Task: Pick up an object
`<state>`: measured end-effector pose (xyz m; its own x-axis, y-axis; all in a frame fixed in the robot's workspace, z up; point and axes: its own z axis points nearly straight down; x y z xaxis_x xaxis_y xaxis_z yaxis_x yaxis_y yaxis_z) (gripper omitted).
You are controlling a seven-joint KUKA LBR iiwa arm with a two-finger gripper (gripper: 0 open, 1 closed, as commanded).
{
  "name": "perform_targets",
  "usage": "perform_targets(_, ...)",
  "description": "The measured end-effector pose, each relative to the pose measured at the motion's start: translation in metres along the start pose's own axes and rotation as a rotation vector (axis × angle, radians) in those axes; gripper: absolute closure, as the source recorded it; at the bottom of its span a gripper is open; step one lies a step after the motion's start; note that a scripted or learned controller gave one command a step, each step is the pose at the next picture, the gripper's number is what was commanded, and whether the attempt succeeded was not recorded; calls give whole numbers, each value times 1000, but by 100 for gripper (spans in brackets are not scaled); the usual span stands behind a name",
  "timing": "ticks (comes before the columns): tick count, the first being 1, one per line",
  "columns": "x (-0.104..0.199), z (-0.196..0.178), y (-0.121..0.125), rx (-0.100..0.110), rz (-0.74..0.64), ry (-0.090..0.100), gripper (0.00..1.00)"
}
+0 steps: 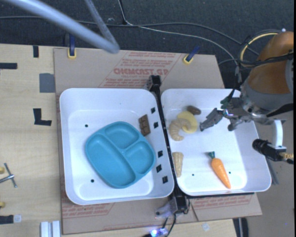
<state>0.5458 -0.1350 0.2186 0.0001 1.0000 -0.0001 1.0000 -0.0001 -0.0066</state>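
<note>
My gripper [222,122] hangs over the right half of the right bin [246,184], open, with nothing between its fingers. One dark finger [210,120] points towards a yellow ring-shaped toy [190,122], which lies just left of it beside a cream curved pastry [176,130]. Above these two lies a small brown piece [193,110]. An orange carrot [219,171] with a green top lies lower in the bin, below the gripper. Against the bin's left wall rests a tan bread-like piece [177,163].
The left bin [71,107] holds a blue divided plate [119,153] and a small brown block [144,125] by its right wall. A black clip strip [159,132] runs between the bins. Cables trail behind the bench, and the arm's orange band [274,58] sits at the right.
</note>
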Motion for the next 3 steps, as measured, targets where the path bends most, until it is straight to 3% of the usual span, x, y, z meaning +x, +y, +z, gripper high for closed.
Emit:
perform_targets(2, -5, 113, 1, 0, 0, 0, 0)
perform_targets(3, -4, 101, 2, -3, -2, 1, 100)
